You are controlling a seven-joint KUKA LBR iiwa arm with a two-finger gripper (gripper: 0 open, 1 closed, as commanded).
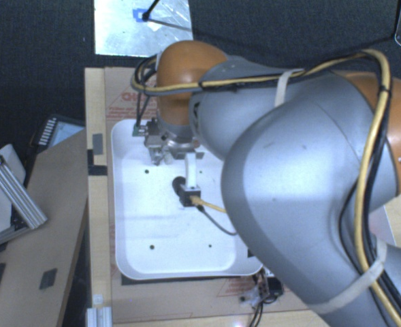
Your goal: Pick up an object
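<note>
Now | claw [158, 158] low over white bin [152, 259] | red cardboard print [120, 98] illegible

So the bench [98, 203] is a tan board with some red print on it. A shallow white bin [129, 254] sits flat on it, right under the gripper [161, 154]. There are a couple of dark patches [97, 142] on the board off to the gripper's left.

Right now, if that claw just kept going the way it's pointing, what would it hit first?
The gripper points down into the bin, so it would likely meet the bin's white floor first. How high it hangs is hard to judge from this slant.
</note>
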